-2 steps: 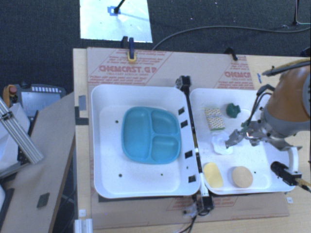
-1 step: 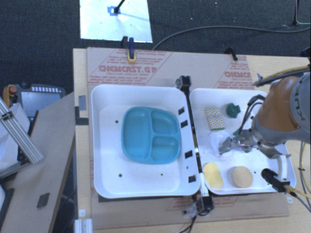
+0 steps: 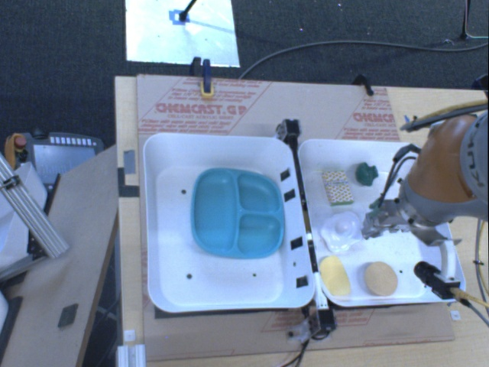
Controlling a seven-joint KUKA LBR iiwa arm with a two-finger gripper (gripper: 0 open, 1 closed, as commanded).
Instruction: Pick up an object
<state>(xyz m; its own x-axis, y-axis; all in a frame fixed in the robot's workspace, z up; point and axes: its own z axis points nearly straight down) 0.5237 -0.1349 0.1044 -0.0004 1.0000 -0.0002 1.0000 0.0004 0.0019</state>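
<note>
While one blue plate [image 3: 236,212] sits left, five objects lie right.

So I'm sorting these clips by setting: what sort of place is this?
Probably a robotics lab: a robot arm reaches over two white bins clamped to a bench, with a teach pendant at the side and cables on dark carpet.

A blue divided plate [image 3: 235,211] lies in the white left bin [image 3: 164,205]; the right bin [image 3: 313,159] holds a green toy [image 3: 367,173], a yellow piece [image 3: 335,275], a tan disc [image 3: 380,278] and a seemingly speckled block [image 3: 337,186].
</note>
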